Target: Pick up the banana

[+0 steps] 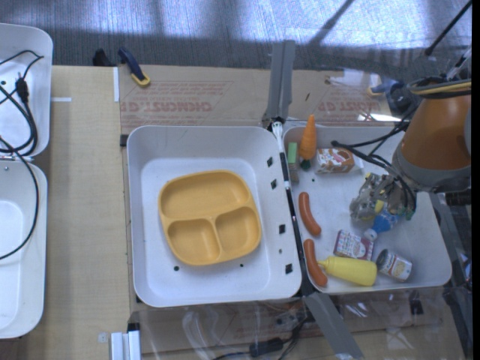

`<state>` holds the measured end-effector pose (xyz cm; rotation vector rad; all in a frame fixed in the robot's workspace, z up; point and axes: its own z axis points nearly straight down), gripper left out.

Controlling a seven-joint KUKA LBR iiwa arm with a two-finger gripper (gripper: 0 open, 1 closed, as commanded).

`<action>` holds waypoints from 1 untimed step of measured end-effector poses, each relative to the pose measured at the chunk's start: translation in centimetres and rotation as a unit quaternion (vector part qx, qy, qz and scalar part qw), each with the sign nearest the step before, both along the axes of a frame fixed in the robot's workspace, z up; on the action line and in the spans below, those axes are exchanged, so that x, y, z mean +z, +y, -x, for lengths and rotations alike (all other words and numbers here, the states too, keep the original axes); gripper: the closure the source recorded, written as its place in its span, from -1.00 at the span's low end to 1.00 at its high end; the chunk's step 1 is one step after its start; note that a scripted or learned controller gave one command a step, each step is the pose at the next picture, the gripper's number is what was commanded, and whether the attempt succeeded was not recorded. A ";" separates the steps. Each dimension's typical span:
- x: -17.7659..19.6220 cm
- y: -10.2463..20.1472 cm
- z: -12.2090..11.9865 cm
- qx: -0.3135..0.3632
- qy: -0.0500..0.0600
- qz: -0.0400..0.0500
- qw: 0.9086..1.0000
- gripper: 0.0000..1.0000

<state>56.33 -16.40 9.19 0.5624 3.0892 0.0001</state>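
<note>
In the camera view, the tool point(373, 201) is hovering low in the right bin point(429, 274); whether it is apart or together, I cannot tell. A yellow sliver touching it is possibly the banana point(380, 193). Centring there is looking wise, clear of the mustard bottle point(351, 270) and the can point(394, 265). The left bin point(142, 201) is holding a yellow tray point(210, 217).

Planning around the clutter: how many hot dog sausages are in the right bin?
2: one sausage near the bin's left wall, another sausage just below it beside the yellow mustard bottle. The arm could hide more.
</note>
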 end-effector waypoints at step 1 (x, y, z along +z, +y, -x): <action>4.8 2.1 -6.2 0.072 -0.002 0.000 0.997 -1.00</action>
